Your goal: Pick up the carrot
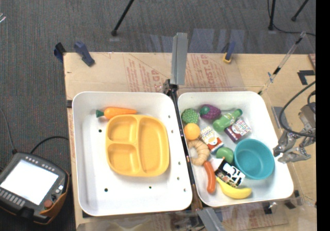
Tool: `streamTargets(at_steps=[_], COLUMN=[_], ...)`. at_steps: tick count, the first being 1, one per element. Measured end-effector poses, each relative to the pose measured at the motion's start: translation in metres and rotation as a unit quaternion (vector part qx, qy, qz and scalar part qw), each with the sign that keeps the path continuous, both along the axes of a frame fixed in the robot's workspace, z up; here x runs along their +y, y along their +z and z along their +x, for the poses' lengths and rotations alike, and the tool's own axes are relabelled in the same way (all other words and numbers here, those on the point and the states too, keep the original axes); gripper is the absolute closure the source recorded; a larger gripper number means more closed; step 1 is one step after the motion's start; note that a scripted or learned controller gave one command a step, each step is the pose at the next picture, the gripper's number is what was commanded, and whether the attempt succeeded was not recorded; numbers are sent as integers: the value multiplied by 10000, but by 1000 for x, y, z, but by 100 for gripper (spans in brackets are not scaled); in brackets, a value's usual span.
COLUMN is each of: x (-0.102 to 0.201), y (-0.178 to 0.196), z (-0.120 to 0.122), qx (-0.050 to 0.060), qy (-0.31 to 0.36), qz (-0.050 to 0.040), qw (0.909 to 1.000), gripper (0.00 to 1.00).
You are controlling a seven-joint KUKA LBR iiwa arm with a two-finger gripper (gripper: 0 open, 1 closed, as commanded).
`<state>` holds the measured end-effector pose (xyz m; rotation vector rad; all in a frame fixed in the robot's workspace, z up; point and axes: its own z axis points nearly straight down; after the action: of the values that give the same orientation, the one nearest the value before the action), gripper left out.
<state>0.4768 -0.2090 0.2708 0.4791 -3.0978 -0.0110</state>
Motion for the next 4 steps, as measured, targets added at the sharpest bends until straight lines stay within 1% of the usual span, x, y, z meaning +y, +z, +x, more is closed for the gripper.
streamTargets(at_steps=[1,2,3,4], x=[3,1,36,-2], y=[-124,-90,-97,95], z=[3,22,9,46], qx=[25,-52,-43,-106], qy=[336,654,2288,1626], qz=[16,-20,1,-44], qw=[9994,9978,9735,9866], gripper=[100,100,100,100])
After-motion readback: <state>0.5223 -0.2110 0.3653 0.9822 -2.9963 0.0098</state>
